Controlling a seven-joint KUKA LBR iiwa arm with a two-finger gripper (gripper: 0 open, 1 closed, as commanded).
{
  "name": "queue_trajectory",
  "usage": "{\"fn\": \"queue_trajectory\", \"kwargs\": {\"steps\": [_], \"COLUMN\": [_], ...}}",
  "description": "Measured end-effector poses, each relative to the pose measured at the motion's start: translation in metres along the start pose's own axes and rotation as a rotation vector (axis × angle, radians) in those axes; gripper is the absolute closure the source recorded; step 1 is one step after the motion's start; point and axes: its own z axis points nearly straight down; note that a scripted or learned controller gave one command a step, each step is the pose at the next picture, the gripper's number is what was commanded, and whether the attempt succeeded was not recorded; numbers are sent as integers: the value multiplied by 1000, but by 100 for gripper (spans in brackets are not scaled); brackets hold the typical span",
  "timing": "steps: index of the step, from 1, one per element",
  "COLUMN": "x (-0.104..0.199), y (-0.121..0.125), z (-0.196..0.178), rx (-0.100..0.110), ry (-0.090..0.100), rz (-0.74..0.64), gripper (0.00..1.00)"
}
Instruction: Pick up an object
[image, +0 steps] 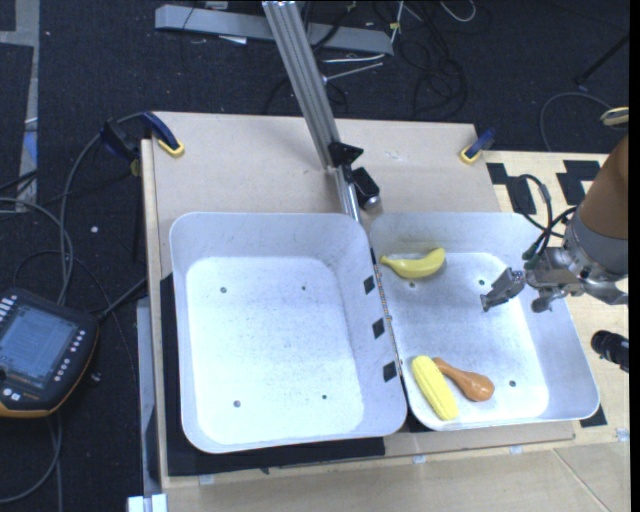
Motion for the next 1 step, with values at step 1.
{"fn": "queue_trajectory", "kwargs": {"steps": [1], "x": [7], "y": [7], "z": [51], "rx": [0], "ry": [0], "rz": [0], "gripper": [0]}}
